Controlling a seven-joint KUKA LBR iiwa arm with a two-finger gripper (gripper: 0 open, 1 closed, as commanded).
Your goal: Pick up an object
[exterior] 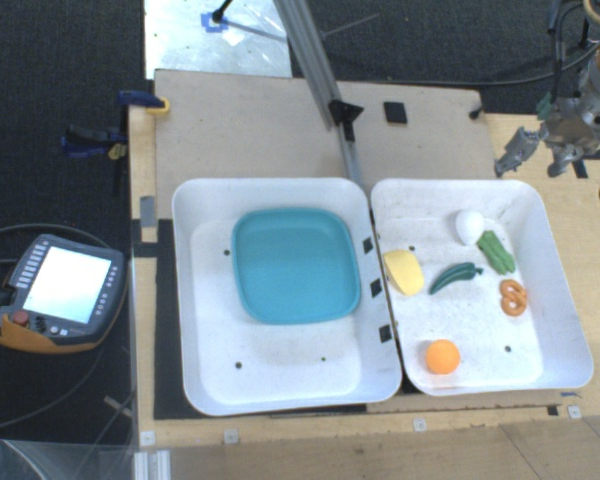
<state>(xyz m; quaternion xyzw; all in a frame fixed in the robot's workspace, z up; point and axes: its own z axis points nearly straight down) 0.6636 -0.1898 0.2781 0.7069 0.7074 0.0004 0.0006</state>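
Broadly, the table (430, 128) carries two white bins side by side. The left bin (205, 368) holds a teal square plate (295, 266). The right bin (550, 268) holds a yellow lemon-like piece (404, 271) near its left wall, a white ball (469, 226), a green pickle (496, 251) running upper-left to lower-right, a dark green pepper (455, 276) angled lower-left to upper-right, an orange (442, 356) and a pretzel (513, 297). The hand (545, 158) hovers above the right bin's far edge, fingers spread apart, holding nothing.
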